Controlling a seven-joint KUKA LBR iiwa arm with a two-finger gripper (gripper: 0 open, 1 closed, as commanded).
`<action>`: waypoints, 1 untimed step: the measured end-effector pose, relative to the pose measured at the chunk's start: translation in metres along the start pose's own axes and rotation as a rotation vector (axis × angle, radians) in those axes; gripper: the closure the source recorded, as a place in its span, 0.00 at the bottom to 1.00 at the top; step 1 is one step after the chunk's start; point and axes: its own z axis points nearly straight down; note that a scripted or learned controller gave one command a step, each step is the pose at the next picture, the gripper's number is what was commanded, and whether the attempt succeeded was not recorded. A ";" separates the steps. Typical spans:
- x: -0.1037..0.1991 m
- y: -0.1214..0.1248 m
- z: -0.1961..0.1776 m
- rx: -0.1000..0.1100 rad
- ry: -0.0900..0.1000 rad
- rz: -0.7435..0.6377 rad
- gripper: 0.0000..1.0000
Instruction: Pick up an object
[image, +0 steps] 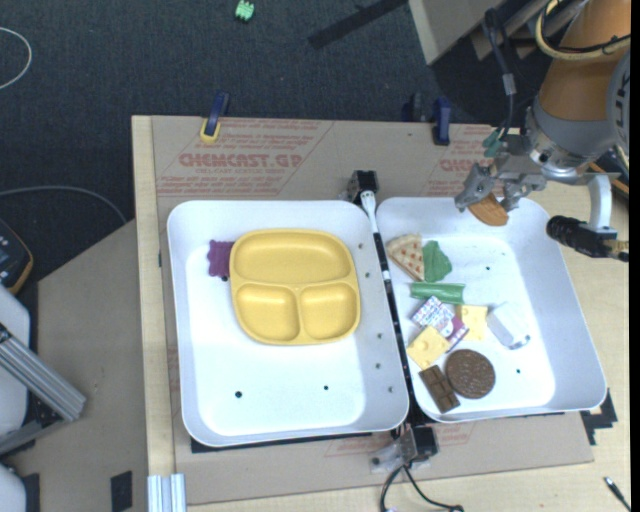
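My gripper (493, 196) hangs over the back edge of the right bin (560, 300), its fingers closed on a small tan, bread-like piece (490, 212) that sticks out below them. Lower in that bin lie a pizza slice (404, 255), a green leafy piece (436, 261), a green pod (437, 292), a purple-and-white packet (431, 312), a yellow cheese wedge (427, 349), a yellow block (473, 322), a white piece (506, 326), a round brown cookie (470, 372) and a chocolate bar (438, 388).
The left bin (280, 400) holds a yellow divided plate (295, 285) and a purple item (218, 258) at the plate's left. A black clip (363, 185) sits where the bins meet at the back. The arm's grey and orange body (580, 90) stands at the top right.
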 end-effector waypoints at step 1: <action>0.042 -0.029 -0.010 0.007 0.003 -0.002 1.00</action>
